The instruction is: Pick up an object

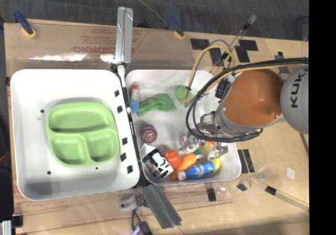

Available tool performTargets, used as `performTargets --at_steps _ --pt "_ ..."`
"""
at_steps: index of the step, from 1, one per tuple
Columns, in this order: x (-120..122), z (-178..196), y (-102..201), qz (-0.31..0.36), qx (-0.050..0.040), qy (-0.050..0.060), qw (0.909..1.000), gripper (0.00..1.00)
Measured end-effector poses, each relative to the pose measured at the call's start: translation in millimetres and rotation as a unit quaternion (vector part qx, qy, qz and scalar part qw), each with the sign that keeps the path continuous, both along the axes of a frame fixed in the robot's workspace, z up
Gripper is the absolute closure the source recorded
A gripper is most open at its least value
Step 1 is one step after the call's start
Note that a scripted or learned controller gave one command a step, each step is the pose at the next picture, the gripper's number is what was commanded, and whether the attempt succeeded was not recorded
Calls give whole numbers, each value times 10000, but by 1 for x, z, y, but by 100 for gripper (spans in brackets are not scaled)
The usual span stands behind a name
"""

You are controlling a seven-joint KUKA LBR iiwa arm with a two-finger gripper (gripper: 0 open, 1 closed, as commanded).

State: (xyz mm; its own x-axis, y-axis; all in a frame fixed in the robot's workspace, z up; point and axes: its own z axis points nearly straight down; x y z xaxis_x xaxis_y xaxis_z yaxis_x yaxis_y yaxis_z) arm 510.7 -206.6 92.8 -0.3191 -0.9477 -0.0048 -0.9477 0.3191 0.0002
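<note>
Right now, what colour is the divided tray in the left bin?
Light green, a three-compartment plastic tray, clearest in the camera view.

Arm hides the right bin's far side — fingers' state unclear.

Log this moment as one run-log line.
arm: over right bin | gripper: low among toys | grasp: unconfirmed | left bin: green tray

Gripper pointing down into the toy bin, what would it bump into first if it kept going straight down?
Probably the orange toy beside the blue bottle, right under the gripper. Depth is hard to judge.
</note>
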Motion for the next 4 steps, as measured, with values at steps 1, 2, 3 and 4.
performTargets --at_steps 1,2,3,4 --pt "4 12 1 24 -8 -51 10000 100" --pt "51 4 -3 147 -14 1 9999 100" --pt "51 4 -3 142 -13 5 9999 0" --pt "2 -1 28 342 -10 14 9994 0"
